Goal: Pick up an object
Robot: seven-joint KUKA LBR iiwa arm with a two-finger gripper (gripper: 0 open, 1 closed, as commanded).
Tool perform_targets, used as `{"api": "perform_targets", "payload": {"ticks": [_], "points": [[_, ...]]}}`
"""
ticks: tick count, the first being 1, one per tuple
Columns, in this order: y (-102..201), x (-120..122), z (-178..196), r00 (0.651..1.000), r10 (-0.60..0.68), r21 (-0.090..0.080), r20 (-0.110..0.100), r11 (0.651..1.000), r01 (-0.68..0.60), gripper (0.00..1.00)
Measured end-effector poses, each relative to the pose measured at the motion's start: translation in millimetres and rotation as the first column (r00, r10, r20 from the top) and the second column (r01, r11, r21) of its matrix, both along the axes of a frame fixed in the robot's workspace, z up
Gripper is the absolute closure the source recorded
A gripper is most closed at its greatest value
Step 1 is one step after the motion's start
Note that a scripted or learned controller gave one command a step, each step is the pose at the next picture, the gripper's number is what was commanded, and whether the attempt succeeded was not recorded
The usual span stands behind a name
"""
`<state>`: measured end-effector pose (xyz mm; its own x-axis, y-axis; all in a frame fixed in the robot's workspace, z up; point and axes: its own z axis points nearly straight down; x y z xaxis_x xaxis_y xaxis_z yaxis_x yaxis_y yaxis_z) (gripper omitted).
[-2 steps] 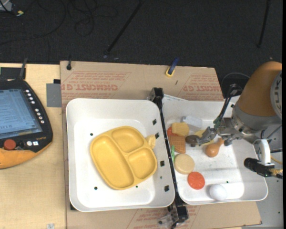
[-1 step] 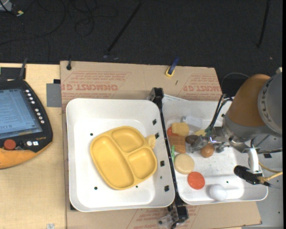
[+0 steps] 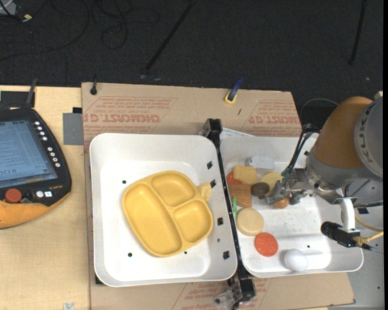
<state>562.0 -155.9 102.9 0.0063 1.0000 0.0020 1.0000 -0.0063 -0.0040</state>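
Tool [image 3: 283, 196] state: cannot tell; low among crowded food pieces.
Risk: small brown round piece [image 3: 260, 189] just left may get nudged, spoiling the grasp.

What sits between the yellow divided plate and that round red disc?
In the camera view, the bins' black dividing rims and a cream round disc lie between the yellow divided plastic plate and the red round disc.

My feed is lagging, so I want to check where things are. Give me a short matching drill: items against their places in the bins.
Items:
1. yellow divided plate
2. red disc
3. white egg-shaped piece
4. claw

Places:
A. right bin, front edge
B. left bin
C. right bin, over the small pieces at its middle
D. right bin, just in front of the cream round piece

Pairs: 1-B, 2-D, 3-A, 4-C
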Motion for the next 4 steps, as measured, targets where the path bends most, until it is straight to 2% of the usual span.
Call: {"api": "perform_targets", "payload": {"ticks": [1,2,3,4], "points": [[-3,8,46,1.0,0.005,-0.003,0.006,1.0,-0.005,1.0],[1,12,108,1.0,0.007,-0.003,0.008,1.0,-0.007,1.0],[-1,12,125,1.0,0.006,-0.002,0.004,1.0,-0.006,1.0],[54,15,114,1.0,0.01,0.001,0.0,1.0,-0.01,1.0]]}}
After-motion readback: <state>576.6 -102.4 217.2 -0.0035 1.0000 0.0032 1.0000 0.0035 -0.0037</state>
